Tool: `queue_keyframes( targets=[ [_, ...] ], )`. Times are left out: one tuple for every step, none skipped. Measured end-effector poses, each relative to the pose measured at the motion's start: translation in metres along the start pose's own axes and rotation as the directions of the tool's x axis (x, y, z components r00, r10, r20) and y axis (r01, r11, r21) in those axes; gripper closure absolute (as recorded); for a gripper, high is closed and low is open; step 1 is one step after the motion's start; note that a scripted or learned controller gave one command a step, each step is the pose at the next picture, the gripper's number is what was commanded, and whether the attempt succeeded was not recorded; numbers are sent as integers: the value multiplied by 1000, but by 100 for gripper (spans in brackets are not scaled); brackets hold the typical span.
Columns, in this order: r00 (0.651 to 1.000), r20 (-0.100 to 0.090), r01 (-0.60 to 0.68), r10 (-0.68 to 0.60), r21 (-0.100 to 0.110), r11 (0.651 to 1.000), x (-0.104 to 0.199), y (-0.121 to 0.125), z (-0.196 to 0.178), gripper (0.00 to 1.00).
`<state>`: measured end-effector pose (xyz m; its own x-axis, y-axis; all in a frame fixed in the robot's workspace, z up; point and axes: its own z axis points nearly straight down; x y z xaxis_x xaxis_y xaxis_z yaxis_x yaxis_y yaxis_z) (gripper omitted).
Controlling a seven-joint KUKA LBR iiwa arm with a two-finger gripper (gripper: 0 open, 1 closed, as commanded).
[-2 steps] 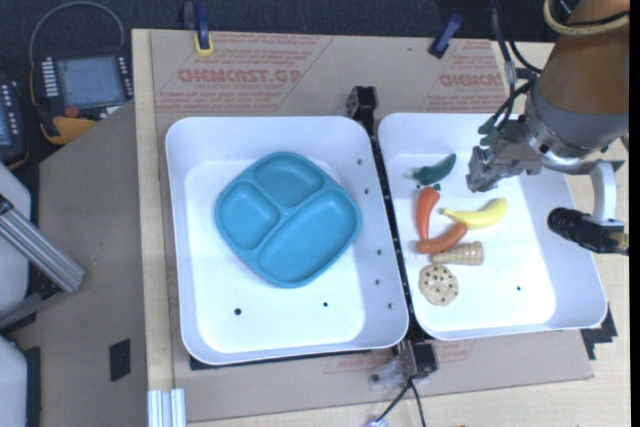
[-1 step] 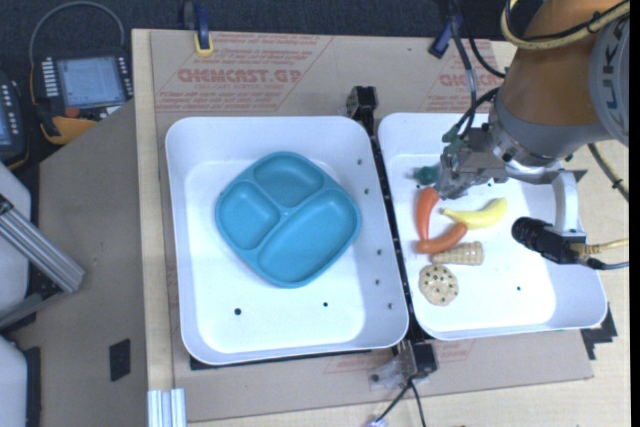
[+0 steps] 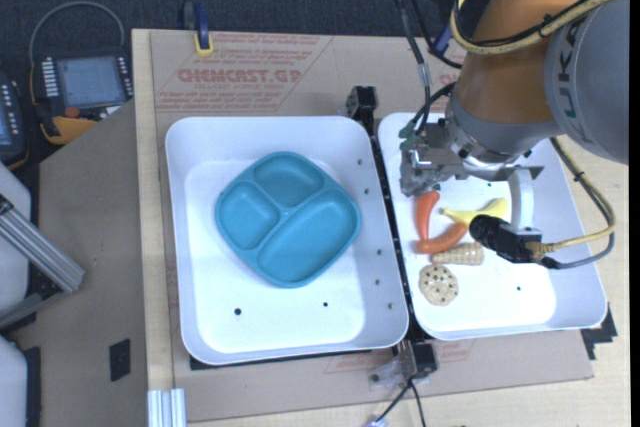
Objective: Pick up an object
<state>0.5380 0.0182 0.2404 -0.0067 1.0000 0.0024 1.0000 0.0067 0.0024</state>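
The gripper (image 3: pixel 432 177) hangs low in the right bin (image 3: pixel 570 310), tight against its left wall; fingers hidden, so grip state can't be told. Just beneath it an orange carrot (image 3: pixel 428 212) stands upright, with a yellow banana (image 3: pixel 476 213), a corn cob (image 3: pixel 459 255) and a cookie (image 3: pixel 438 284) crowded nearby. The left bin (image 3: pixel 200 295) holds a blue divided plate (image 3: pixel 287 217), white floor open around it.
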Motion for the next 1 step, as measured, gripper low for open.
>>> queue_keyframes(
  targets=[
    [1000,0,0,0,6,1000,55,-12,9,100]
  ],
)
